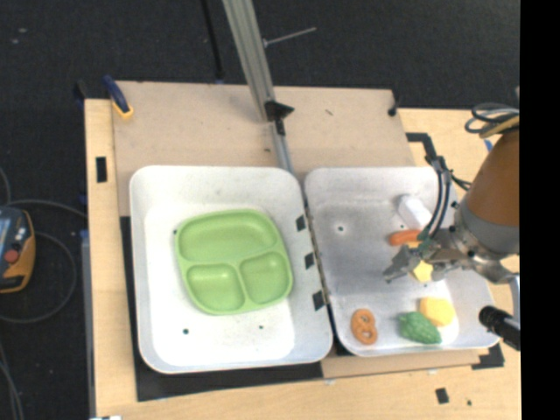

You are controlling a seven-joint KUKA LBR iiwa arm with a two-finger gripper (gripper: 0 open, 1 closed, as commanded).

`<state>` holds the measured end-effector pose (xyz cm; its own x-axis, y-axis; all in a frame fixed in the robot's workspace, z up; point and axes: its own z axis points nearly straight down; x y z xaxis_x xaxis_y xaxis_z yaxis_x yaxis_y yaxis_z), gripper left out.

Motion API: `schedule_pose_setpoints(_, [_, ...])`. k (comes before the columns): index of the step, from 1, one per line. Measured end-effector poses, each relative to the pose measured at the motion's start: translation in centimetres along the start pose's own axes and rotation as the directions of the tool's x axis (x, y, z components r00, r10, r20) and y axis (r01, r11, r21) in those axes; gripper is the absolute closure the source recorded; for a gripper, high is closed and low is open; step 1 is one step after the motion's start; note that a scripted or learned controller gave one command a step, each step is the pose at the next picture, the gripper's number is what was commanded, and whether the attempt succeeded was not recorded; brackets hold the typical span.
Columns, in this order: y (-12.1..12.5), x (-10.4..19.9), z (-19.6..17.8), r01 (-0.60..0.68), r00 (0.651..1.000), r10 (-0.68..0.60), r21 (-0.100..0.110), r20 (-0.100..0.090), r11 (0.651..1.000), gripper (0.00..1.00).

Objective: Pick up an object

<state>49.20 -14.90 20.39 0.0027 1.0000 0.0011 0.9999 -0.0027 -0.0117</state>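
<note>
Yellow block [423,272] gripped between the jaws of the gripper [418,265] over the right bin [350,208]; green tray [233,260] in left bin [157,199]

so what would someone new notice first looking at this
Probably the green divided plate, alone in the left bin. Then the gripper, low over the right bin amid small items: an orange piece, a pretzel-like piece, a green lumpy toy and a yellow one.

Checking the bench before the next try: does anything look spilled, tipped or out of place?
Nothing stands out. The green plate lies flat in the left bin; small toys sit loose in the right bin, where the gripper is.
</note>
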Motion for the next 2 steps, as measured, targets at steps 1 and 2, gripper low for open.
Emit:
schedule_pose_setpoints(1, [0.3,0.0,-0.7,0.004,1.0,-0.003,-0.013,0.002,1.0,0.0])
schedule_pose_setpoints(2, [0.6,0.5,5.5,0.003,1.0,-0.003,-0.008,0.001,1.0,0.0])
